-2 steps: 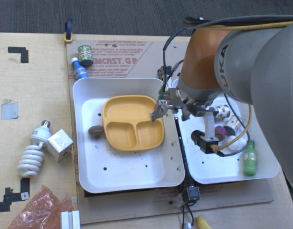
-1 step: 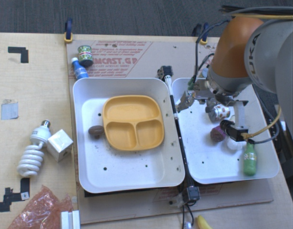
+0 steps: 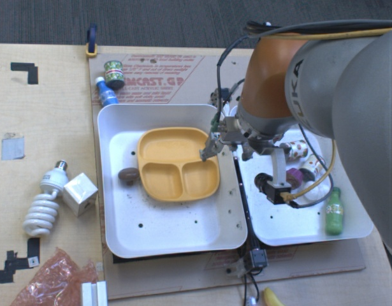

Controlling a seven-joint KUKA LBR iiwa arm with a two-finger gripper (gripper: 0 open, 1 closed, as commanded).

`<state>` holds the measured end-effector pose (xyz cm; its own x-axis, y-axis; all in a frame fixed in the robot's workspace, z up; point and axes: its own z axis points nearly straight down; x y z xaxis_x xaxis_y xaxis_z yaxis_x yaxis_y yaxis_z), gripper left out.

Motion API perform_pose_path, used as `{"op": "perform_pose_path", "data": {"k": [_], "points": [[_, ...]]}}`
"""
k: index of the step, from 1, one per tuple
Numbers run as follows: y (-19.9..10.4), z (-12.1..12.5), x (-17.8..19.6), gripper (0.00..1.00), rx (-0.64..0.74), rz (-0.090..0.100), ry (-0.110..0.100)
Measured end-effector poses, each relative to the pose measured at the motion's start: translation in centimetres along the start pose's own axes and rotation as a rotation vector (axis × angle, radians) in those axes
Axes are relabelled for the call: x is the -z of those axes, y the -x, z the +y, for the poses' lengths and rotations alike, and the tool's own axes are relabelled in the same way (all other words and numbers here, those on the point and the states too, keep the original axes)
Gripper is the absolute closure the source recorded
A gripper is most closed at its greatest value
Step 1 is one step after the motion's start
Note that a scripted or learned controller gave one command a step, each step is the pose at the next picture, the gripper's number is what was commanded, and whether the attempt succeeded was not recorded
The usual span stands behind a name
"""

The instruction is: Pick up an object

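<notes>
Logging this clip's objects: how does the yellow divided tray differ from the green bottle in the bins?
The yellow divided tray lies flat in the left bin; the green bottle lies on its side in the right bin. The tray is far wider and covers much of its bin's floor; the bottle is small and slim, near the bin's right edge. The tray is open with three compartments; the bottle is closed. Both look like plastic.

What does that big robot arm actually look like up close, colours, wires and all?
The arm is a thick, rounded grey shell with a glossy orange band above the wrist and dark lettering on the grey. Black cables loop along the outside. Below the orange band sits a metal wrist block, ending in a small gripper with thin dark fingers.
</notes>
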<state>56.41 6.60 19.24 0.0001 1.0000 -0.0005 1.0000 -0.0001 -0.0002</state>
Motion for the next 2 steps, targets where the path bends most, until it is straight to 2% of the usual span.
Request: {"op": "perform_pose_path", "data": {"k": [1,2], "points": [[5.0,4.3,0.0,0.0,-0.001,-0.001,0.001],[-2.1,-1.5,0.0,0.0,0.0,0.0,-0.001]]}}
